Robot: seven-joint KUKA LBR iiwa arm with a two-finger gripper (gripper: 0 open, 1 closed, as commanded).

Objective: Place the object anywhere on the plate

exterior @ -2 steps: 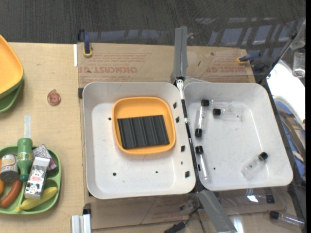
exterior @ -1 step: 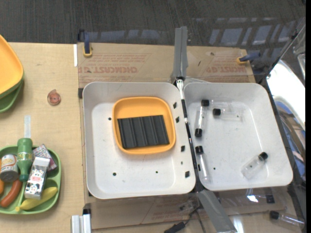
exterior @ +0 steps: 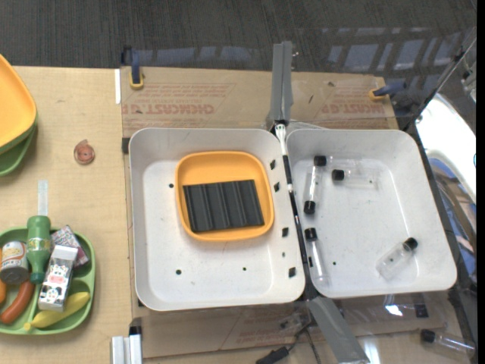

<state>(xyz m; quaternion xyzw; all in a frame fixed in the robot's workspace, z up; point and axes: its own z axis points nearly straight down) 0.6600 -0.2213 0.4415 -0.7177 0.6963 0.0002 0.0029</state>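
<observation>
Whether the claw is released or clenched cannot be told. A dark ribbed slab [exterior: 225,205] lies flat on the orange plate [exterior: 220,161], inside its rim, in the left bin [exterior: 155,275]. The right bin [exterior: 356,230] holds several clear tubes with black caps, one [exterior: 397,255] near its front corner and another [exterior: 311,186] along its left wall. A green tray [exterior: 85,298] of toy food sits well apart on the surface [exterior: 76,196].

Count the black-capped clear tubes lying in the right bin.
3, possibly more, since clear plastic is hard to see. One lies along the left wall, one near the top, and one at the lower right.
</observation>
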